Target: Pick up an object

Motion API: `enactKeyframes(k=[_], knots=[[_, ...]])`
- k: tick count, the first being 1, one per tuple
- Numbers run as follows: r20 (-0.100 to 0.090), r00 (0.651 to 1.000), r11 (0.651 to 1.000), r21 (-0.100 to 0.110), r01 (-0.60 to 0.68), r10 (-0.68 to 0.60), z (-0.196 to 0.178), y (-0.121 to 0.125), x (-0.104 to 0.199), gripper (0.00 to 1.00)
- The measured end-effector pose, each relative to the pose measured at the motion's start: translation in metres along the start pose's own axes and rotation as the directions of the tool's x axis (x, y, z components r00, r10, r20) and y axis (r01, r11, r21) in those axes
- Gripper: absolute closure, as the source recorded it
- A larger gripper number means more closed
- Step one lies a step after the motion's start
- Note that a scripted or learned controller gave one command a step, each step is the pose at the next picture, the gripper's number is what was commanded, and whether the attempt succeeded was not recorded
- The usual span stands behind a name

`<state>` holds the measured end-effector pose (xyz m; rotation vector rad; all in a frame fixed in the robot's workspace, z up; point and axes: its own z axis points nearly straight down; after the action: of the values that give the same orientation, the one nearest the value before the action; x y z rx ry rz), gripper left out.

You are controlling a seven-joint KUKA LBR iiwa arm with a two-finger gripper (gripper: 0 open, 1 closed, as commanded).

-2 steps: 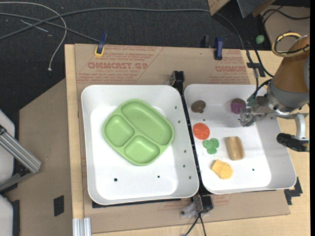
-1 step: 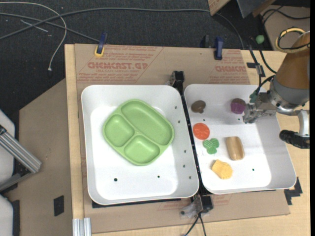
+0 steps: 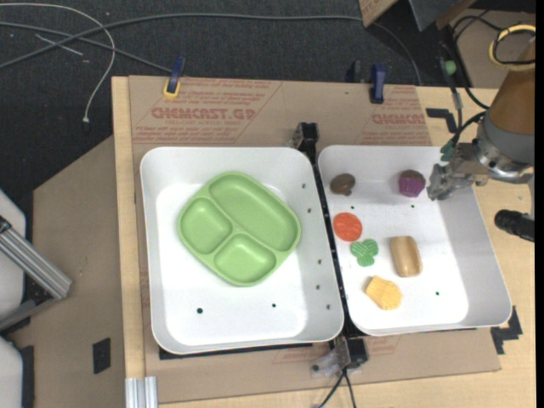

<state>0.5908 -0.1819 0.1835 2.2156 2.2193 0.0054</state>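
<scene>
Grey arm (image 3: 503,147), orange band (image 3: 518,100) above wrist, small metallic grey hand (image 3: 444,179)

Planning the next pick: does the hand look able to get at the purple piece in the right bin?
Probably yes. The hand sits just right of the purple piece, with bare bin floor between them, and the brown piece lies well to its left.

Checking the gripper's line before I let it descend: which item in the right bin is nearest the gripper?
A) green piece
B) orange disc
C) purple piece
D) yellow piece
C: the gripper sits at the right bin's upper right, just beside the purple piece.
</scene>
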Motion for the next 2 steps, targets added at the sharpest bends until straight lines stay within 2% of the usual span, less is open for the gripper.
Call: enactKeyframes(k=[1,2], knots=[[0.000,1.000,1.000,0.002,0.000,0.000,-0.020,0.001,0.000,1.00],[-0.003,1.000,1.000,0.003,0.004,-0.004,-0.027,0.018,0.049,1.00]])
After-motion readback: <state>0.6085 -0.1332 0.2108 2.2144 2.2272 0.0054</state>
